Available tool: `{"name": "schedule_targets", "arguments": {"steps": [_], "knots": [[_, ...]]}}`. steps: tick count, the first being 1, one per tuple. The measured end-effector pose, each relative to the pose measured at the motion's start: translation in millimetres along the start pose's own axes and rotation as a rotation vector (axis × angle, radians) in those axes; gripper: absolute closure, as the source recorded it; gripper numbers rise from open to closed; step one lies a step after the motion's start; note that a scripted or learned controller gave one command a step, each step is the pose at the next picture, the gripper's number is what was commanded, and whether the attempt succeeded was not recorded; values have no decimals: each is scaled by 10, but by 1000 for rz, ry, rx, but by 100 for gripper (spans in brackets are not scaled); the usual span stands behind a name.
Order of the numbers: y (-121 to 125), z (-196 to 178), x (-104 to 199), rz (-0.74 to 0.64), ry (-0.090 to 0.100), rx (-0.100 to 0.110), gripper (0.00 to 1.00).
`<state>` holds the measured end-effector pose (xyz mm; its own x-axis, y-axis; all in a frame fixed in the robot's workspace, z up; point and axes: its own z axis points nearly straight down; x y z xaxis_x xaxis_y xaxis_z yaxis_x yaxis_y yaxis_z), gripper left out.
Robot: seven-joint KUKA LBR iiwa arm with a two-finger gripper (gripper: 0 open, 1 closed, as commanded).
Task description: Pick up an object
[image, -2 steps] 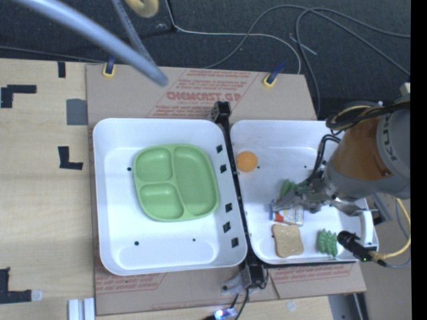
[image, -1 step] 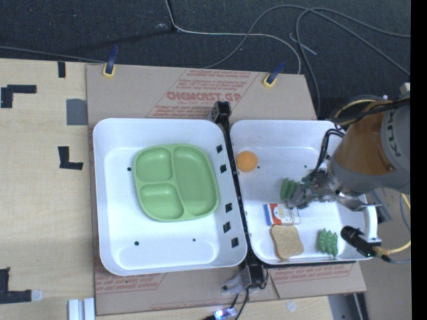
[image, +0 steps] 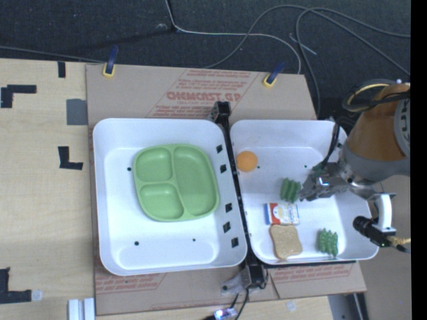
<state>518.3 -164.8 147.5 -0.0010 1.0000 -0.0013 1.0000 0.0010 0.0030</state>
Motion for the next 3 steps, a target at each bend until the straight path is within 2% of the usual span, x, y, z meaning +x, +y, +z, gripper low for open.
{"name": "schedule_targets", "arguments": {"steps": [2, 3], "knots": [[0, -814, 57, 0, 0, 0, 100], [138, -882, 636, -6, 3, 3, 100]]}}
